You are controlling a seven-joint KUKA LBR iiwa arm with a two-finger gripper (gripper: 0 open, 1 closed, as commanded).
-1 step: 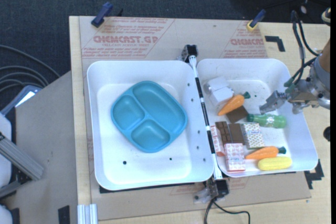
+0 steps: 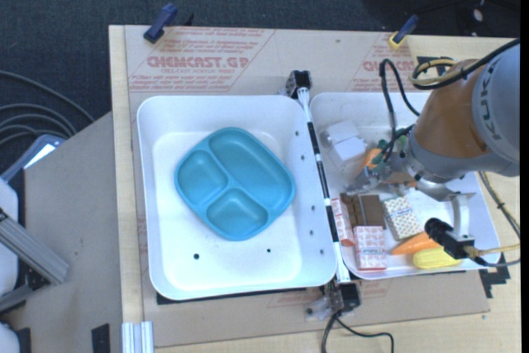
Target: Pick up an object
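Even, cool light falls on my bench from overhead, bright enough that the left bin (image 2: 157, 178) nearly washes out to plain white along its rim. The blue tray (image 2: 235, 182) inside it carries a soft sheen and casts almost no shadow. My arm (image 2: 463, 124) at the right of the frame throws a faint shade over the right bin (image 2: 347, 105). The dark floor across the top of the frame stays dim and grainy. Focus is soft throughout; small things look smeared.
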